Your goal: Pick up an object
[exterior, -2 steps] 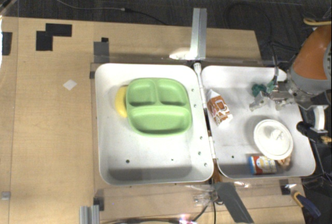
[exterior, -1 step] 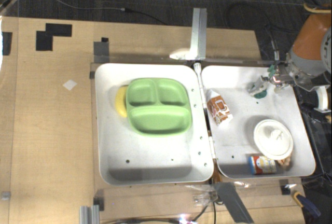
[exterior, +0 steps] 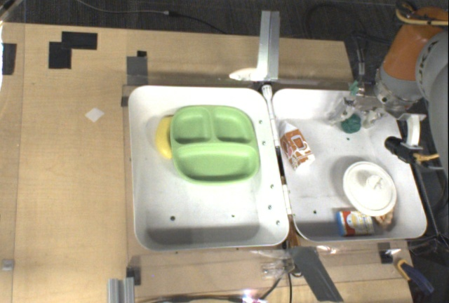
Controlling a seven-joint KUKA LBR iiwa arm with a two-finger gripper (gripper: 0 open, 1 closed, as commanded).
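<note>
A small teal object [exterior: 351,124] sits at the upper right of the right bin [exterior: 316,224], right beneath the gripper [exterior: 360,106], which looks lowered there to take it; I cannot tell its grip. Cup [exterior: 369,186], can [exterior: 356,222] and packet [exterior: 296,146] lie apart

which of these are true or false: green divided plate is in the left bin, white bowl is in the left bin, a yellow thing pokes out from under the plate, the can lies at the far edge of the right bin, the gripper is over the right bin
1. The green divided plate is in the left bin. True.
2. The white bowl is in the left bin. False: it sits in the right bin.
3. A yellow thing pokes out from the plate's left side. True.
4. The can lies at the right bin's far edge. False: it lies at the near edge, by the bowl.
5. The gripper is over the right bin. True, at its far right corner near a small teal object.
</note>
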